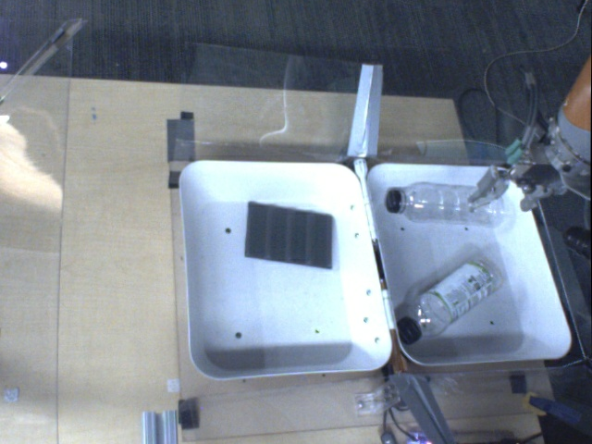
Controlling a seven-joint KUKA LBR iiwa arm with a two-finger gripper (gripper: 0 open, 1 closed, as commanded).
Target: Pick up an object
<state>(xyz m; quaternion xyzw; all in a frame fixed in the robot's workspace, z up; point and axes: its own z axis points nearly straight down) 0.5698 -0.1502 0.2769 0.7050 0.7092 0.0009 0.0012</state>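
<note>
Clear labelled bottle [451, 293] in right bin [546, 276]; label unreadable.

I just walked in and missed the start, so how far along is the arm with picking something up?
Nothing looks picked up: both clear bottles, one near the back and one near the front, lie in the right bin. The gripper hangs over the back bottle's base end. Grasping and lifting are left. A dark pad lies in the left bin.
</note>
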